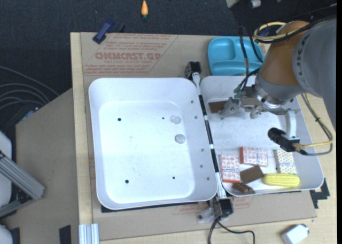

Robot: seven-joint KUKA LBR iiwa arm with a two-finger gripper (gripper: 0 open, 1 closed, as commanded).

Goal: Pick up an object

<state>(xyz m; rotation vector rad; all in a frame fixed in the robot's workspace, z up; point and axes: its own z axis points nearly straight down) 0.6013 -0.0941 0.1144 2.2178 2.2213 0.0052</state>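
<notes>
My gripper (233, 107) hangs low over the far left part of the right bin (243, 136), below the grey arm with its orange band (280, 61). A small brown flat piece (215, 107) lies just to the gripper's left, by the bin wall; whether they touch is unclear. Along the bin's near side lie a yellow oblong object (281, 180), a brown block (251, 173), a dark brown lump (243, 188) and three red-and-white patterned packets (230, 167) (254, 156) (286, 161).
The left bin (144, 152) holds two small pale discs (175, 119) (180, 139). A light blue tray (230, 56) sits behind the right bin. A black fitting with a yellow cable (281, 138) hangs by the arm over the right bin.
</notes>
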